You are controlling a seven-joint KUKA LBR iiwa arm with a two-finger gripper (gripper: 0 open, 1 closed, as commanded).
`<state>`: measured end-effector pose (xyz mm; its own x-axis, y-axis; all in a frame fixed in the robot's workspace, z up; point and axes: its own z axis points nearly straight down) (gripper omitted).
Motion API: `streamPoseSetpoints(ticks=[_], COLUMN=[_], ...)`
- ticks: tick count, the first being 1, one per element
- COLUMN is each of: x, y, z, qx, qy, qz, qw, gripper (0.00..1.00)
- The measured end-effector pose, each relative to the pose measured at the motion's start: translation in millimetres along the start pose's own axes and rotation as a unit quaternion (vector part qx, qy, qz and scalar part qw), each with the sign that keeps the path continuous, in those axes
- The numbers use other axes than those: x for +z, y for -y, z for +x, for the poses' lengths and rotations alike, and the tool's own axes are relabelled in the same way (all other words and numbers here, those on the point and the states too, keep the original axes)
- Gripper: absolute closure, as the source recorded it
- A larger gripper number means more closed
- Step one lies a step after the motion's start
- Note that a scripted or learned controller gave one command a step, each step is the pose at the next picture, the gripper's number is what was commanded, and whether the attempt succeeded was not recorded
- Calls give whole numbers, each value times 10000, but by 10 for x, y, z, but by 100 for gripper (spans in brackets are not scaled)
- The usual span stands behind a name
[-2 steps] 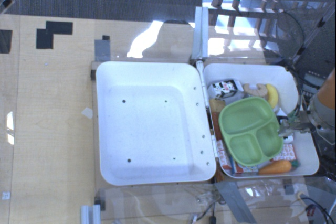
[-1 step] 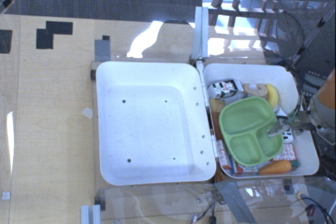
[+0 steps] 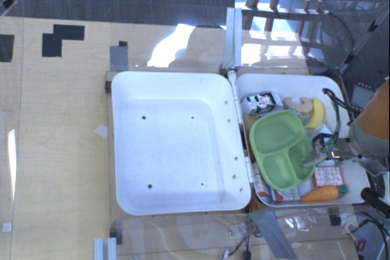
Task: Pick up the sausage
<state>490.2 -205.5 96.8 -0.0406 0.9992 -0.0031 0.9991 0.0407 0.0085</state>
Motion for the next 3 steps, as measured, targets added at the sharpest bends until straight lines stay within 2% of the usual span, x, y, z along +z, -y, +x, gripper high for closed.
streamPoseSetpoints(ticks=[1, 2, 3], x=[47, 53, -1226], y=[-879, -1440, -448], z=[-30, -66, -26], qx=[-135, -205, -525], qy=[11, -6, 2], qz=[-57, 20, 0], qw=[9999, 9998, 9986], gripper=[0, 0, 0])
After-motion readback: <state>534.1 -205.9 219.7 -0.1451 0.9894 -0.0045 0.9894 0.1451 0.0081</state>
